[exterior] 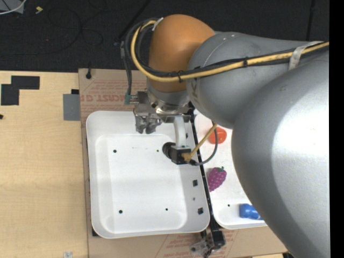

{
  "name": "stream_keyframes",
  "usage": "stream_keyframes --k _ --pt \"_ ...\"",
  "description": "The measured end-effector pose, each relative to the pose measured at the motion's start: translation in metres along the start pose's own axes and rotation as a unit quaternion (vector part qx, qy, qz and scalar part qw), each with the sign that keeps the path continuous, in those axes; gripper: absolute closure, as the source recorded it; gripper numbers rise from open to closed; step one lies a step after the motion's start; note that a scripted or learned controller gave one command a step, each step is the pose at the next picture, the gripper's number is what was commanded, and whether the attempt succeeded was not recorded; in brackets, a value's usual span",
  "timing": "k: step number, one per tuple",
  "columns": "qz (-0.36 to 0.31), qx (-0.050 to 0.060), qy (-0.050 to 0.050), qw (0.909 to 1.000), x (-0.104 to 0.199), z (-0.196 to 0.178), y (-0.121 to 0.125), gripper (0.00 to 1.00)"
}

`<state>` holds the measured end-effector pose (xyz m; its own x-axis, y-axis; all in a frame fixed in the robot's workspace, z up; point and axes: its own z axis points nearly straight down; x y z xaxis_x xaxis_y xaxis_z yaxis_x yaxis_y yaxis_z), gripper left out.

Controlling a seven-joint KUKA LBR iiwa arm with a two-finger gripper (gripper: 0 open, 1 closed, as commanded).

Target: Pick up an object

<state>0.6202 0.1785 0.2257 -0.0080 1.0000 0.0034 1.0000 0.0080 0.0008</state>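
The gripper (147, 123) is seen at the upper middle of the frame, over the far rim of the left bin (102, 198). Whether it is open or shut cannot be told, and nothing is seen held.

The candidate objects lie in the right bin (228, 222), partly masked by the arm (258, 117): an orange piece (219, 136) at centre right, purple grapes (216, 177) below it, a blue item (248, 212) at lower right. They appear scattered (probably dropped loosely).

The grapes' long axis is judged to run from upper right to lower left, tapering downward.
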Motion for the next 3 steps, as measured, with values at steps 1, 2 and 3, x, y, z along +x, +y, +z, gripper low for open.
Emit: stream_keyframes --k 1,2,3 --pt "0.0 -0.001 0.0 1.0 0.07 -0.047 0.005 1.0" --pt "0.001 -0.007 0.001 1.0 0.067 -0.266 0.023 1.0" --pt "0.003 -0.001 -0.001 1.0 0.065 -0.316 -0.008 1.0"
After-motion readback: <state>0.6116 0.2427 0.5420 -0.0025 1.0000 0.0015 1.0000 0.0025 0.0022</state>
